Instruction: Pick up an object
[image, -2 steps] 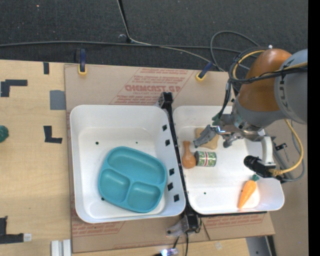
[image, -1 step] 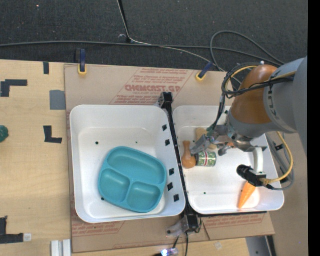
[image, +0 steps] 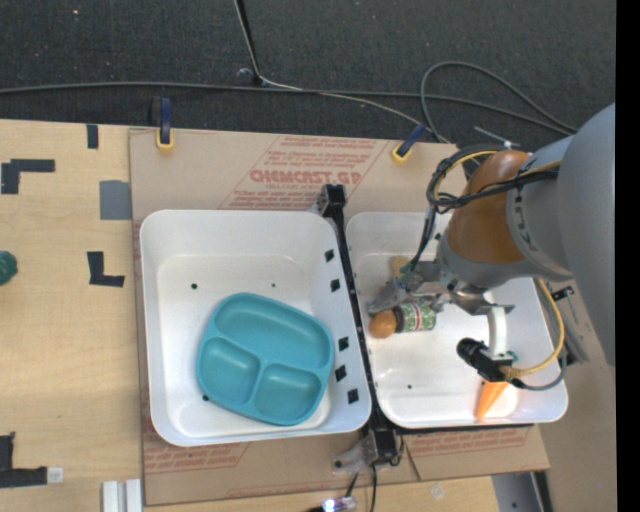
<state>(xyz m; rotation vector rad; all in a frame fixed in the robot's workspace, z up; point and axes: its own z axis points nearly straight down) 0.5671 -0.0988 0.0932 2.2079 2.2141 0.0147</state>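
Two shallow white bins are seen side by side on a brown cardboard sheet (image: 300, 170) printed with red lettering, which lies on a pale wooden bench (image: 60, 320). In the left bin (image: 160, 250) a teal divided plate (image: 264, 358) is laid flat, its three compartments facing up, toward the bin's lower middle. The right bin (image: 400, 400) is reached into by the grey arm (image: 570, 210) from the right, its orange band (image: 480, 215) being seen above the wrist. The gripper (image: 405, 295) is lowered over the bin's left-centre part, and directly below it a small bottle (image: 405, 320) is found lying on its side (a green label around its body, an orange-brown rounded end pointing toward the divider between the bins). The bottle is seen just beside, perhaps touching, the gripper's lower end; whether the gripper is spread, closed or clamped on the bottle cannot be told from this angle. An orange carrot-like piece (image: 490, 398) is seen lying near the right bin's lower right corner, well apart from the bottle. Black cables (image: 330, 95) are run across the dark floor behind the bench.
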